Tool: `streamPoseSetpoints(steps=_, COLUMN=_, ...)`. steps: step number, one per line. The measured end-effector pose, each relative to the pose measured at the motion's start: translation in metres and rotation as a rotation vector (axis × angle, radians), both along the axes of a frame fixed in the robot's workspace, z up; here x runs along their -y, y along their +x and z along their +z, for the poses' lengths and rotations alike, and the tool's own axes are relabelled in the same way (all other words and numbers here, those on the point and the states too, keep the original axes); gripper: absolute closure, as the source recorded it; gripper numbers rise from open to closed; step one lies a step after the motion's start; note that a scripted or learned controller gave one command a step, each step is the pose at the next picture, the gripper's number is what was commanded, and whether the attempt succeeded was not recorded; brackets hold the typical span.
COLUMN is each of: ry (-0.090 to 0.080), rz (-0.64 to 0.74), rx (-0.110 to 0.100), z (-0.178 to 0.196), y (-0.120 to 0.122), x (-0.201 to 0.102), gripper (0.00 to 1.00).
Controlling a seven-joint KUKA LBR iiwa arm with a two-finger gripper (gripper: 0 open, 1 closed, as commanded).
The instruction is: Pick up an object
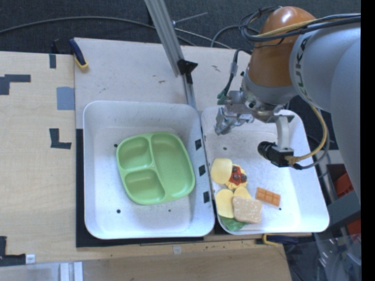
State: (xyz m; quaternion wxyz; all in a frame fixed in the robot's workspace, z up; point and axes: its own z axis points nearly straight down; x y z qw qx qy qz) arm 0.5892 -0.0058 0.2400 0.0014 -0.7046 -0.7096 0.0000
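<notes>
Wooden bench [35, 157], two white bins [94, 157], green tray [155, 167], pincer [224, 123] above

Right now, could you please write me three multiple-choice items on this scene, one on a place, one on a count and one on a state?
1. Where does the green plate lie?
A. in the left bin
B. in the right bin
C. on the bench

2. How many compartments does it have?
A. two
B. three
C. five

3. Where is the hand?
A. above the green plate
B. above the right bin's far end, apart from the food
C. outside both bins

Answers: 1 A, the left bin holds it. 2 B, two small and one long. 3 B, it hangs over the right bin, with the toy food pile nearer the camera.
</notes>
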Motion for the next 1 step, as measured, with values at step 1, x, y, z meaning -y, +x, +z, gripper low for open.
streamPoseSetpoints(steps=1, ry=-0.001, rz=0.000, rx=-0.001, z=-0.0129, y=0.0078, x=-0.0583, gripper=1.00)
